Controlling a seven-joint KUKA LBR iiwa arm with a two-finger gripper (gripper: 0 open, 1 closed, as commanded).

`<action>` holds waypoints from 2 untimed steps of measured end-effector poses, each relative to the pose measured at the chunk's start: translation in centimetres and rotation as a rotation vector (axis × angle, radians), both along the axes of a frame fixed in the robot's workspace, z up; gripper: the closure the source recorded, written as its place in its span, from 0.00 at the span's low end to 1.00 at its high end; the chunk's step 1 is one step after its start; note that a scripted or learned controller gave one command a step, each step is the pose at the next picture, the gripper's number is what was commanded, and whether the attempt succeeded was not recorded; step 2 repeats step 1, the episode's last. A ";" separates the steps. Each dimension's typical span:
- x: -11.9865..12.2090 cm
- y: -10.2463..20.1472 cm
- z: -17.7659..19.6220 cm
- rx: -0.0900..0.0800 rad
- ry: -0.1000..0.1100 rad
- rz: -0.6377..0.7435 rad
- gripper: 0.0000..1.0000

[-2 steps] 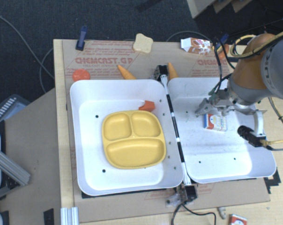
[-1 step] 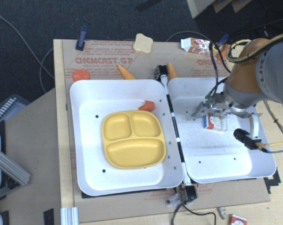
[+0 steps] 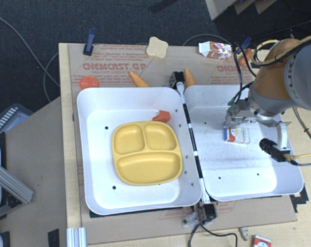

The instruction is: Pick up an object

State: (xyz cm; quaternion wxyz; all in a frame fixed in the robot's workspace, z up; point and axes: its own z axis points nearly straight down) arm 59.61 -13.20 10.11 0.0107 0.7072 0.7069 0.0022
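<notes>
A bread slice point(image 3: 157, 47) and blue clip point(image 3: 89, 41) lay along the bench's point(image 3: 68, 153) far edge, an orange disc point(image 3: 89, 82) near its far-left corner.

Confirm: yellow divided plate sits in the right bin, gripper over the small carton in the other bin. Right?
Not quite. The camera view shows the yellow divided plate in the left bin, not the right. The gripper is over the small carton in the right bin.
</notes>
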 end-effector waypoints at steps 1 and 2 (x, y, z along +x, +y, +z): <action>0.0 0.0 0.0 0.000 0.001 0.000 0.00; 0.0 0.0 0.0 0.000 0.001 0.000 0.00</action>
